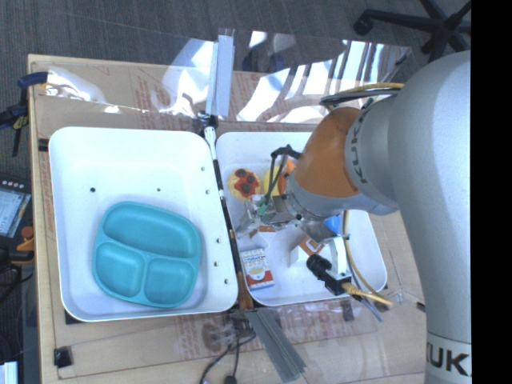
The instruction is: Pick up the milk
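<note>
Grey carpet (120, 14), office chair base (424, 6)

arm (384, 158) hides much of right bin (368, 250) floor

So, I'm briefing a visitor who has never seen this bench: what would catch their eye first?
The big grey arm with its orange band, reaching in from the right over the right bin. Next, the turquoise divided tray lying in the left bin. Then the small milk carton near the right bin's front left corner.
</note>
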`<action>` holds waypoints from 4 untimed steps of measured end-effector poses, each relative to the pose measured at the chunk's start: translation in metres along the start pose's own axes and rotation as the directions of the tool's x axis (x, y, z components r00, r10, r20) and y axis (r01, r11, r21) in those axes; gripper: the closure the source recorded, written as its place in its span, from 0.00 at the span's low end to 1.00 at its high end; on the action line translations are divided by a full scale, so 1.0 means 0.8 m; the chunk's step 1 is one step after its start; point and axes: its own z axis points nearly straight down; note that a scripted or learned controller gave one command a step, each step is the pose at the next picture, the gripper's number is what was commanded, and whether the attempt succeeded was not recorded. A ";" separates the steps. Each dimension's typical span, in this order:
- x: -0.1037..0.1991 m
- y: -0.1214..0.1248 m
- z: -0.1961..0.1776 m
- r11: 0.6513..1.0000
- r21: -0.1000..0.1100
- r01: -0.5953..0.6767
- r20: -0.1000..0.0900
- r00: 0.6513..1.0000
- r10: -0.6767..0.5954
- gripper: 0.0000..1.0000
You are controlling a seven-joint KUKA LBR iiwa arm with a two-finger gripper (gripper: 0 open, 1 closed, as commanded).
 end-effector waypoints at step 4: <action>0.016 0.018 -0.010 0.759 0.010 -0.651 0.000 0.759 0.651 1.00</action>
